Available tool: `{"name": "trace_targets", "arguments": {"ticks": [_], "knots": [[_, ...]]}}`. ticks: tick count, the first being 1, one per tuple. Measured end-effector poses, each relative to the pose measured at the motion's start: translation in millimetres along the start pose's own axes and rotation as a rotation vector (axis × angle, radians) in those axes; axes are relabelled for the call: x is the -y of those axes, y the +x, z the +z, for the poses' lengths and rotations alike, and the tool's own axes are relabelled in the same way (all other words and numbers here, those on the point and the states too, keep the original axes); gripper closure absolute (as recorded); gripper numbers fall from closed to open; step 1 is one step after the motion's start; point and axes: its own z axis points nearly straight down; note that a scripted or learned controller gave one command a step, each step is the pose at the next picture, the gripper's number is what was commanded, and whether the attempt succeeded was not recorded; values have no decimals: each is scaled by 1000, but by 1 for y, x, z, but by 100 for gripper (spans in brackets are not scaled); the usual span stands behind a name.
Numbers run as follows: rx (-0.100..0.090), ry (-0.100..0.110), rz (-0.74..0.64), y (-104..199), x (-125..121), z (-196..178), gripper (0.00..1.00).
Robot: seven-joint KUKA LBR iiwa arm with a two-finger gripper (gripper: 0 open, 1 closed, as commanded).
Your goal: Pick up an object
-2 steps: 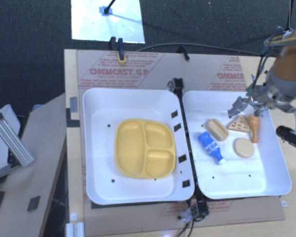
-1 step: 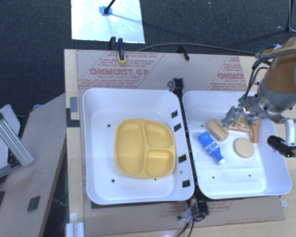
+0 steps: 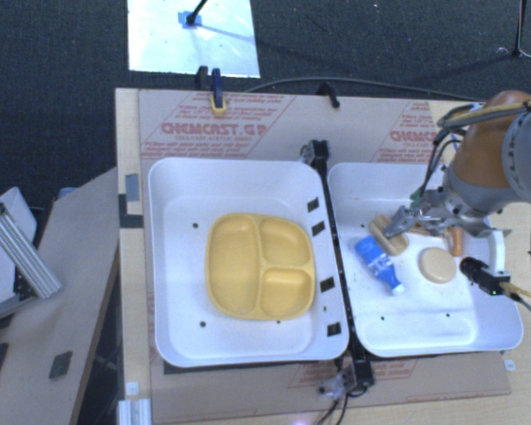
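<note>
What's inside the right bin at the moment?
Right bin: blue bottle, round tan disc, wooden block, orange piece. The gripper overhangs them, covering whatever lies beneath.

From my feed, the bench (image 3: 97, 228) is a pale wood slab, and I'll place the rest off that. Laid on it is a clear sheet (image 3: 248, 122) with red lettering. Beyond the bench's far edge the floor (image 3: 380, 25) is dark speckled carpet, with a shiny square panel (image 3: 190, 25) lying flat on it. Off the bench's left side there's an aluminium rail (image 3: 18, 246) sitting at an angle. Lighting's even, no harsh shadows.
</note>
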Motion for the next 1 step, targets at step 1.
{"name": "trace_targets", "arguments": {"ticks": [1], "knots": [[3, -9, 0, -1, -4, 3, 0]]}}
